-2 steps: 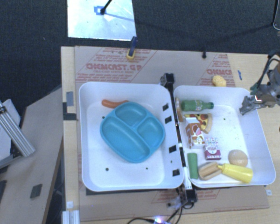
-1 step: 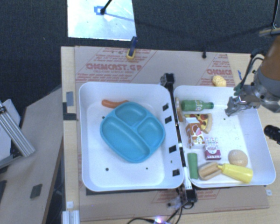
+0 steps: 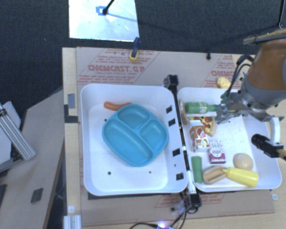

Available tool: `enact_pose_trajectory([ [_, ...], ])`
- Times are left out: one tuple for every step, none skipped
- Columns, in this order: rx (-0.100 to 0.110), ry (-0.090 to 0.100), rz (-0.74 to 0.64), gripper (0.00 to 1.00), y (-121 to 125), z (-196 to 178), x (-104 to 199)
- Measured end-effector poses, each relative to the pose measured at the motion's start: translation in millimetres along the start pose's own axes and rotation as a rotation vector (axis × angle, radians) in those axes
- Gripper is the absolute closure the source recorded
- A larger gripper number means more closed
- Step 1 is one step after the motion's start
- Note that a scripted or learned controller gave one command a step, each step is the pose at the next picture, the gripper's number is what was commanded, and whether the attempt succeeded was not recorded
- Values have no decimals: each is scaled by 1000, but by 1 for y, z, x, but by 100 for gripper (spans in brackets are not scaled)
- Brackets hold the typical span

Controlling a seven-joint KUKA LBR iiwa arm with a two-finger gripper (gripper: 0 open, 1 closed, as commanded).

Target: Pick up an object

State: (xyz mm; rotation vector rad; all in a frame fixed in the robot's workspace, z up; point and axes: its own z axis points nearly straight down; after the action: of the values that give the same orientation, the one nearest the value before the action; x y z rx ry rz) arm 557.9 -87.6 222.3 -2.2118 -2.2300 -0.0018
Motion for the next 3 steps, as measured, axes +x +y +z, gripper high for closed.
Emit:
enact_pose_trajectory([
  [0, 0, -1, 100, -6, 8, 56],
  [-1, 0, 0, 100, -3, 6, 89],
  [0, -1, 3, 100, -13, 6, 92],
])
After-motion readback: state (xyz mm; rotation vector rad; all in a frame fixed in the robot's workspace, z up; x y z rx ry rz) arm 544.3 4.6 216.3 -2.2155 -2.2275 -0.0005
